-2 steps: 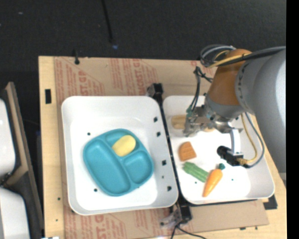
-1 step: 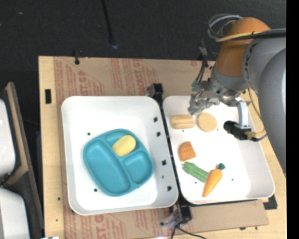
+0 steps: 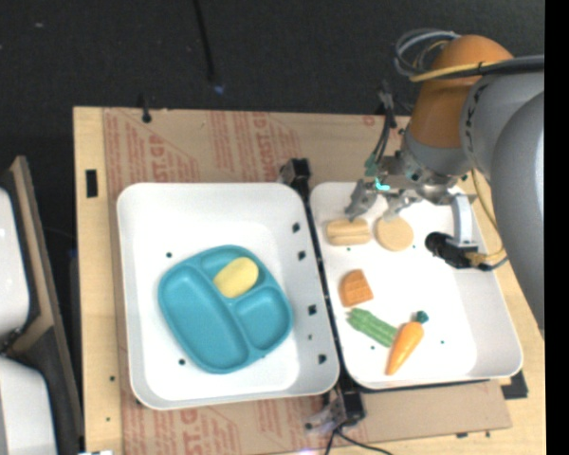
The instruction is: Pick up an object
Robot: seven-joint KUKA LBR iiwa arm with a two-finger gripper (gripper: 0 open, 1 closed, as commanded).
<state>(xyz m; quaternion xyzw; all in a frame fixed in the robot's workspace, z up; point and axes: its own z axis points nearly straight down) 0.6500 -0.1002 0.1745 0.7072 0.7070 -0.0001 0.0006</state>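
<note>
Looking down on the bench from the camera view, we see the arm (image 3: 474, 93) reaching in from the right, its orange band above the wrist, and the gripper (image 3: 384, 195) low over the far end of the right bin (image 3: 484, 335). We cannot tell how its jaws stand. Just beneath it lie a tan bread-like roll (image 3: 348, 231) and a round tan disc (image 3: 394, 232), side by side and nearly touching; whether the gripper touches either we cannot tell. Nearer the camera in the same bin sit an orange wedge (image 3: 356, 287), a green vegetable (image 3: 372, 325) and a carrot (image 3: 405, 343), the last two touching. In the left bin (image 3: 147, 226) a blue divided plate (image 3: 209, 316) holds a yellow lump (image 3: 236, 276) in its far compartment.
</note>
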